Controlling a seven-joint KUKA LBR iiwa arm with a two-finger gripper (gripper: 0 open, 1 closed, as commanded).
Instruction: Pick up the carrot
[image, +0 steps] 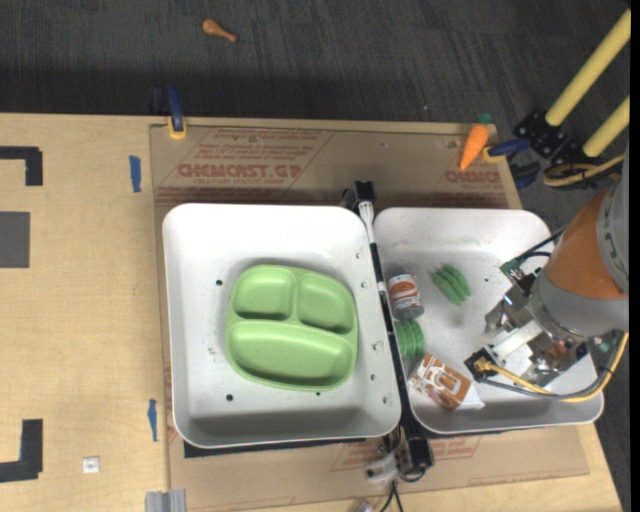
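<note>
Carrot (474, 146) lies outside both bins, on the cardboard sheet (250, 165) that covers the surface (70, 300), at about one o'clock from the middle of the view, just above the top rim of the right bin (470, 222) and beside a blue clamp (507, 148). It is orange with a small green top, tilted, its tip pointing down and left.

The pincer (525, 355) hangs low in the right bin at about four o'clock, well apart from the carrot; wires and the wrist hide its tips, so whether it is wide or narrow cannot be told. Nothing can be seen between them.

In the right bin, a small can (404, 294) lies near the divider, a green ridged piece (451, 282) is at two o'clock from it, another green piece (410, 338) sits below the can, and a printed packet (445, 384) lies at the bin's lower left. The left bin (190, 300) holds a green divided plate (294, 326).
</note>
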